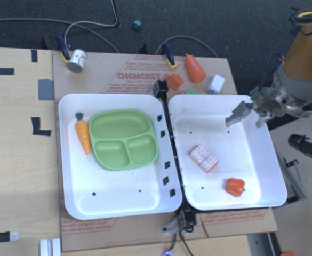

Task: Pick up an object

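1. Counter (17, 143): light wood, with a cardboard sheet (129, 76) under both bins.
2. Arm (300, 63): enters from the counter's right edge, over the right bin's far right corner.
3. Left bin (113, 201): white, shallow; touches the right bin along the middle seam.
4. Right bin (262, 159): white, shallow.
5. Plate (125, 139): green, three compartments, in the left bin's far half.
6. Gripper (246, 116): above the right bin's far right part; jaws spread apart, nothing between them.
7. Carrot (82, 134): orange, green top, in the left bin just beside the plate's left edge.
8. Box (204, 158): pink-patterned, lying near the right bin's middle, apart from the gripper.
9. Pepper (235, 186): red-orange, by the right bin's near edge, right of the box.
10. On the cardboard beyond the bins: orange bottle (195, 69), white cube (217, 82), small can (77, 60).
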